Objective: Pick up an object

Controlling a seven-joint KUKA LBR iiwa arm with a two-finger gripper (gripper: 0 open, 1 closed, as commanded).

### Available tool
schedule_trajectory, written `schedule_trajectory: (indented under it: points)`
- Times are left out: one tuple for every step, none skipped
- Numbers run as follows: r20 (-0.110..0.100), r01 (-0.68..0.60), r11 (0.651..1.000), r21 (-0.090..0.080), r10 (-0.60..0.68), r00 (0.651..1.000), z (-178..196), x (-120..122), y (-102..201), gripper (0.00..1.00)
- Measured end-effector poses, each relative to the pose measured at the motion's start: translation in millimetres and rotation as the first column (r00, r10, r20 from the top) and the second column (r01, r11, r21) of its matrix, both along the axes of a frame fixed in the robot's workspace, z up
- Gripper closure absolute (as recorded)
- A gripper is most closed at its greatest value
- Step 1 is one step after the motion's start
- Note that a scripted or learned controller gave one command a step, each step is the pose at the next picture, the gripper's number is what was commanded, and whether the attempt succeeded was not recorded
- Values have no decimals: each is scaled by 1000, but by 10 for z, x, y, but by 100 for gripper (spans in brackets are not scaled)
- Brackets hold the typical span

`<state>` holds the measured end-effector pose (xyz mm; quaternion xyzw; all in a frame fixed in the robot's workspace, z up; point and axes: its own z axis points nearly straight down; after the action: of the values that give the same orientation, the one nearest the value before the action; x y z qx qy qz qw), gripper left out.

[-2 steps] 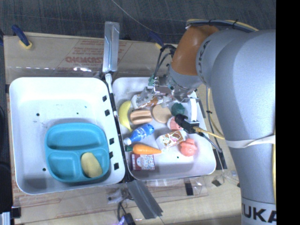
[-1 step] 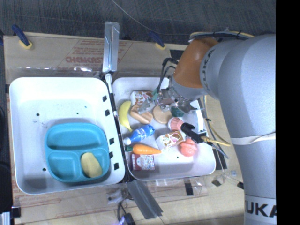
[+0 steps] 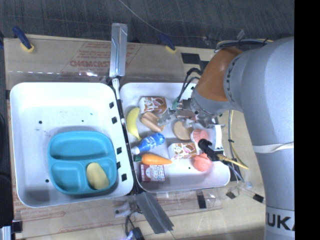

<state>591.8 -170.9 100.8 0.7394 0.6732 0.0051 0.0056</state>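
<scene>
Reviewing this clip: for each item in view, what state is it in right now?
Tray: flat in left bin, holding potato.
Potato: lying in tray's lower right compartment.
Banana: lying by right bin's left wall.
Bottle: on its side.
Carrot: lying flat.
Gripper: low over right bin; grip unclear.
</scene>
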Motion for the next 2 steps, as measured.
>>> schedule_trajectory:
  points:
    - [-2,-245,970,-7,245,970,-8,369,177,0]
    - [-5,-287,958,-5,287,958,-19,309,596,0]
